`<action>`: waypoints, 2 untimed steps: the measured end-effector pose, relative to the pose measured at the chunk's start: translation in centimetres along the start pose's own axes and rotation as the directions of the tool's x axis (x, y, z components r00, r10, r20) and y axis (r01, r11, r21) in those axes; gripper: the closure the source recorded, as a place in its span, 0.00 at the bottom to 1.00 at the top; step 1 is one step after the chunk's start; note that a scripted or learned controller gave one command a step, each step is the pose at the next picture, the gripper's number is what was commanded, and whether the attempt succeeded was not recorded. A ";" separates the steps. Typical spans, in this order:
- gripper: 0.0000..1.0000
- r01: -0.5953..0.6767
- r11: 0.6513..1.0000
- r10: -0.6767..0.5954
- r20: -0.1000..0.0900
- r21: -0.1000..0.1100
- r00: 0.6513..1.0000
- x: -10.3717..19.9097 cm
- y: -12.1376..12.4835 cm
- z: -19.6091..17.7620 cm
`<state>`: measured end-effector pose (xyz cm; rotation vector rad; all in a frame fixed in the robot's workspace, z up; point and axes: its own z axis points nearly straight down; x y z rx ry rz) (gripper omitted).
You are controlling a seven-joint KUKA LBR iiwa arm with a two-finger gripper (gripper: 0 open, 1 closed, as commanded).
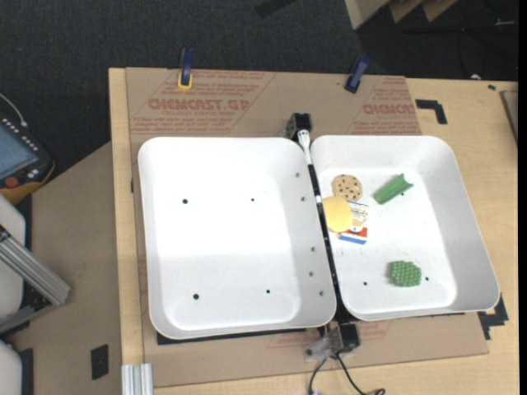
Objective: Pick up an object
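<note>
In the right bin (461, 220) lie several small objects. A round chocolate-chip cookie (347, 188) sits near the bin's left wall. Just below it a yellow disc (337, 213) overlaps a small white card with red and blue marks (356, 227). A green elongated block (392, 189) lies tilted to the cookie's right. A round, knobbly green piece (404, 273) rests toward the bin's front.
The left bin (222, 237) stands beside the right one on a brown cardboard sheet (247, 97). Two blue clamps (185, 68) (356, 72) grip the sheet's far edge. A grey metal rail (29, 266) and a device with a screen (16, 155) sit at the left.
</note>
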<state>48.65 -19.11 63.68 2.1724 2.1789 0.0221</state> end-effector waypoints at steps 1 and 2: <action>1.00 0.000 1.000 0.000 0.003 -0.005 1.000 -0.1 0.1 -1.1; 1.00 0.000 1.000 0.000 0.006 -0.011 1.000 -0.1 0.2 -2.2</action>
